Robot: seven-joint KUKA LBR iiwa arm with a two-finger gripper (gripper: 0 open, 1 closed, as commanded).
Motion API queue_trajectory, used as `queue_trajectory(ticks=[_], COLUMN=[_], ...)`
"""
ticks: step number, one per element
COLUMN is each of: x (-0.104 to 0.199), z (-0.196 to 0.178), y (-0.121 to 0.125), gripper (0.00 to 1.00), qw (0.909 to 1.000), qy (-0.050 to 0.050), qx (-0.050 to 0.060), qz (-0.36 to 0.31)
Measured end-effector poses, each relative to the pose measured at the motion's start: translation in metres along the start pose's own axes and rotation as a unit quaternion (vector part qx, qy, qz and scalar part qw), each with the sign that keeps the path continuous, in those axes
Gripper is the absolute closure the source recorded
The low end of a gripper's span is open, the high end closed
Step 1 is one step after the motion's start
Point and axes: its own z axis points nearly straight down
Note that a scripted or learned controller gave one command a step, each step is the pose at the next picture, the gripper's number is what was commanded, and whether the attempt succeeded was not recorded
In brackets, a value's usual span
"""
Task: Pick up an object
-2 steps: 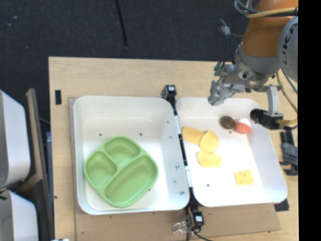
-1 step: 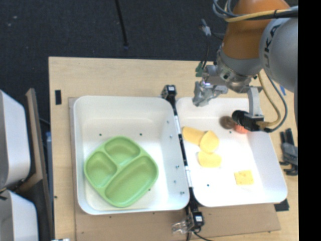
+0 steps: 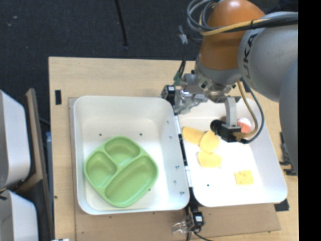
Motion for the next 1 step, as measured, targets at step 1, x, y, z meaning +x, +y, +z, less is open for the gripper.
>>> queue_trajectory(ticks=[1], x=[0.0424], z=[0.0063], y=[-0.0149], gripper=[1.00], qw=[1.0000], qy=[0.000], qx=[0.000], qz=[0.000])
